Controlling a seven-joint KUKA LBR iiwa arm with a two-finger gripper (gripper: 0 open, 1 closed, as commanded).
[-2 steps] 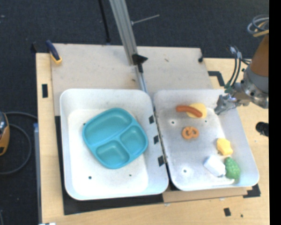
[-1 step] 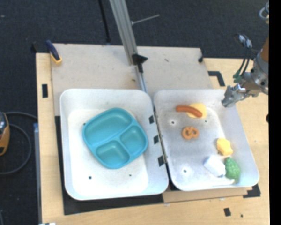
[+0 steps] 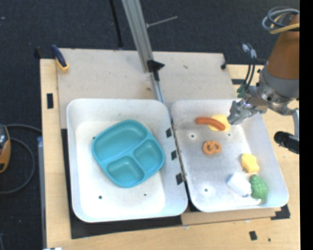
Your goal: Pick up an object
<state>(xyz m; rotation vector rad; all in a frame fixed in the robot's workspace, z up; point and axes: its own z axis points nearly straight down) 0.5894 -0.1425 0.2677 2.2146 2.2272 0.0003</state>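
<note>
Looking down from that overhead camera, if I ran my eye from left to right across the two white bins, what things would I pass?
Blue divided plate → hot dog → pretzel → robot's pincer. Farther right lie a white lump, a yellow piece and a green piece, too overlapped to order.

Dark carpeted floor [image 3: 68, 14], pale wooden bench [image 3: 104, 74], slanted aluminium post [image 3: 138, 27], black cables [image 3: 21, 155]

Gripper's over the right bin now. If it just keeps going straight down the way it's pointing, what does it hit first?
Most likely the hot dog toy: the gripper points down and left at its yellow end in the right bin. Depth is unclear from this slanted view, so it could instead land on bare bin floor just beside it. The pretzel lies off that line.
</note>
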